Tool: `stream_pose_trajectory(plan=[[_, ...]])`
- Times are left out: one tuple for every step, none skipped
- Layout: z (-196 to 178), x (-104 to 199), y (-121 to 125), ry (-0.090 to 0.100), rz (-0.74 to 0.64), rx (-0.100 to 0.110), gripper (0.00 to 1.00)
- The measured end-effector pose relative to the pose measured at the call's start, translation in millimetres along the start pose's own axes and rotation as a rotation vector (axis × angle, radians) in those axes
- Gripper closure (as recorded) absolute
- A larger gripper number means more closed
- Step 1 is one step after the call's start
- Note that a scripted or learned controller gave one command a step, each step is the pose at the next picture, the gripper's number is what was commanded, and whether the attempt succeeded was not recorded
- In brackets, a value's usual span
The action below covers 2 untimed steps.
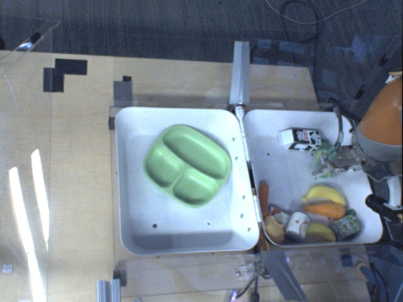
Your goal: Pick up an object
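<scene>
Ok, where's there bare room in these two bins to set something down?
In the left white bin, the floor is bare around the green three-compartment plate, widest along the near edge. In the right white bin, the far-left floor, between the divider and the small white carton, is free. Its near edge is crowded: yellow banana, orange carrot, other small items.

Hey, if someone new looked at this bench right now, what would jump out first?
Probably the green divided plate, lying alone in the left bin. Next, the pile of toy food along the near edge of the right bin, with a yellow banana and an orange carrot. The arm's orange band looms at the right.
</scene>
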<state>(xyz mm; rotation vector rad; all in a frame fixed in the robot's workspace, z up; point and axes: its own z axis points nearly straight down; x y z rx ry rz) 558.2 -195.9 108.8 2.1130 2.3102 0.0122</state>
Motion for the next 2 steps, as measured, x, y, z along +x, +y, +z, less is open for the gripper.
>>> stream_pose_trajectory(plan=[[-101.4,60.5,28.2,0.001,0.036,0.006,1.0],[-92.6,111.9,17.8,0.002,0.11,0.01,1.0]])
